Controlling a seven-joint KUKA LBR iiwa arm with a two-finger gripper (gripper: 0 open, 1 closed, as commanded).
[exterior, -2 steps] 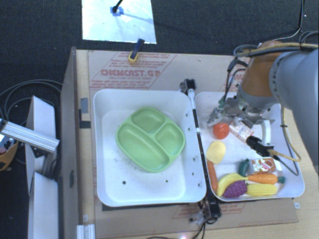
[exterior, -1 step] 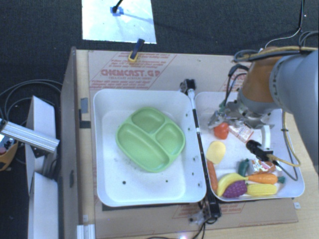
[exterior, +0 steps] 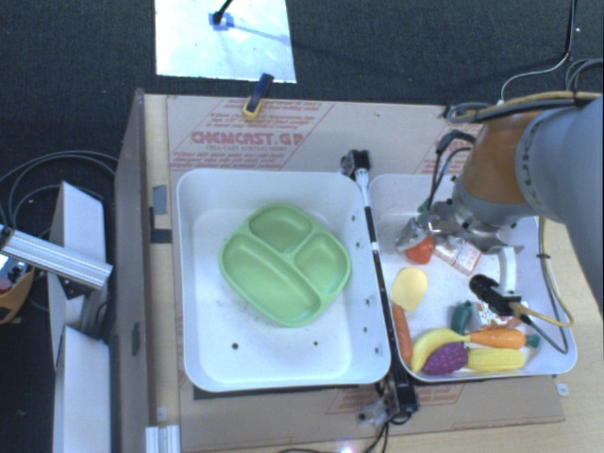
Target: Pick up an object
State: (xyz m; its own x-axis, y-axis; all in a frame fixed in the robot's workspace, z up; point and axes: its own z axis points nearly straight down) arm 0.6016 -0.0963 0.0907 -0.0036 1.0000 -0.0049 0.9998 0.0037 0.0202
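Over the right bin [exterior: 564, 355], the tool [exterior: 422, 232] hangs low; whether it is released or clenched I cannot tell. A small red toy [exterior: 419, 249] lies just beneath it, seemingly touching. Nearby lie a yellow piece [exterior: 410, 287], banana [exterior: 432, 343] and grapes [exterior: 447, 358].

Grey arm [exterior: 564, 154] — orange band [exterior: 493, 163], thin black cables along it.
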